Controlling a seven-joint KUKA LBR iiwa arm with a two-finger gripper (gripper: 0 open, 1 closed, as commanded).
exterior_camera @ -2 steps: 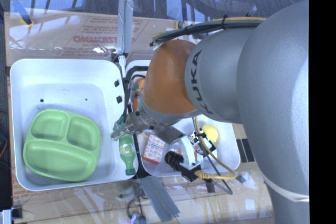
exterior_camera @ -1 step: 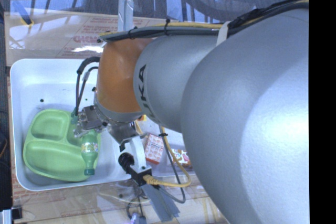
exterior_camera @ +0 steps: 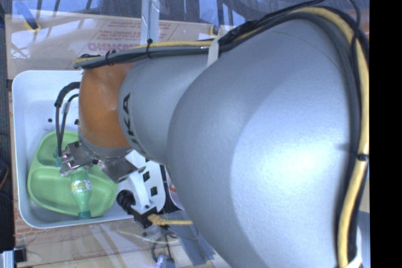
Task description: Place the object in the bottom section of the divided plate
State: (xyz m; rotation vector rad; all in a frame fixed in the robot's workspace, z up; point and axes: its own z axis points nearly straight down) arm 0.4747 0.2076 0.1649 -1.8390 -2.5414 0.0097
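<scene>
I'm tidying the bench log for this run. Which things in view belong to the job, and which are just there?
Job:
green divided plate
small clear bottle-like object lying on the plate's lower section
arm's end effector above the plate

Just there:
white bin
cardboard sheet behind the bin
yellow cable along the arm

- Arm (exterior_camera: 264,135): grey, very large in the camera view, reaching in from the right and tapering toward the left.
- Orange band (exterior_camera: 103,107): wraps the arm just above the wrist, at left of centre.
- Cables (exterior_camera: 188,47): black and yellow, running along the arm's upper edge and down its right side.
- Gripper (exterior_camera: 75,163): at the arm's lower left end; finger state cannot be made out.
</scene>
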